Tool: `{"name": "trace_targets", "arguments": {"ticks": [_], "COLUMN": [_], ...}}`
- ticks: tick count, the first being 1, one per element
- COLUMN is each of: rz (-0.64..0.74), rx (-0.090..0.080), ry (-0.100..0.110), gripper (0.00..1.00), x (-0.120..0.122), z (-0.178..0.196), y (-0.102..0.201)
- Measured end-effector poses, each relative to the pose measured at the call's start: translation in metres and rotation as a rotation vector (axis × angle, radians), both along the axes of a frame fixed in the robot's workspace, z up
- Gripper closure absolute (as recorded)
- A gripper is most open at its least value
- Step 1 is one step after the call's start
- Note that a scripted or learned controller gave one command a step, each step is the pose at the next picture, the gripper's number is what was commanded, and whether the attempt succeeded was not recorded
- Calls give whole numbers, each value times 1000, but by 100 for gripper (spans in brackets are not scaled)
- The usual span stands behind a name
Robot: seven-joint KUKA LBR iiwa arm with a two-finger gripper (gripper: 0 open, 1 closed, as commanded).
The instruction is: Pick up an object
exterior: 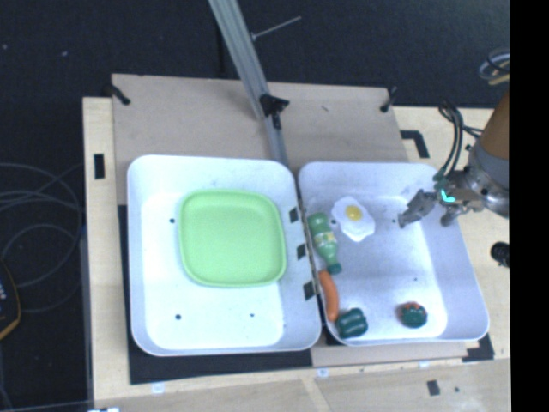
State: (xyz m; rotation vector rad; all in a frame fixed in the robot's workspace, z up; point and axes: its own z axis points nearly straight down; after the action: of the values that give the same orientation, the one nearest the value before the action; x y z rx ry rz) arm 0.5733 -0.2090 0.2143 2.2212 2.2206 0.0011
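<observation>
While the left bin (154, 230) holds a light green square plate (232, 237) lying flat, farthest from the tool, everything small sits in the right bin (459, 273), nearer the arm. Along that bin's left wall, well to the left of the gripper (433, 210), a green bottle (323, 237) lies with its neck toward the far edge, and just below it an orange carrot (328, 293) runs on toward the near corner, ending beside a dark green pepper (351, 322). A fried egg toy (354, 218), white with a yellow yolk, rests on the bin floor to the left of the gripper at about its height, apart from it. A small red and green fruit (413, 314) lies near the bin's front wall, below the gripper and well apart from it. The gripper hangs over the right bin's far right part, its two dark fingers spread wide with nothing between them, one finger (415, 209) pointing toward the egg.
</observation>
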Motion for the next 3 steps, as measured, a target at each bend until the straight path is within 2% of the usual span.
{"name": "trace_targets", "arguments": {"ticks": [1, 3], "rz": [0, 0], "rx": [0, 1], "ry": [0, 5], "gripper": [0, 0], "x": [0, -4], "z": [0, -110], "y": [0, -9]}}
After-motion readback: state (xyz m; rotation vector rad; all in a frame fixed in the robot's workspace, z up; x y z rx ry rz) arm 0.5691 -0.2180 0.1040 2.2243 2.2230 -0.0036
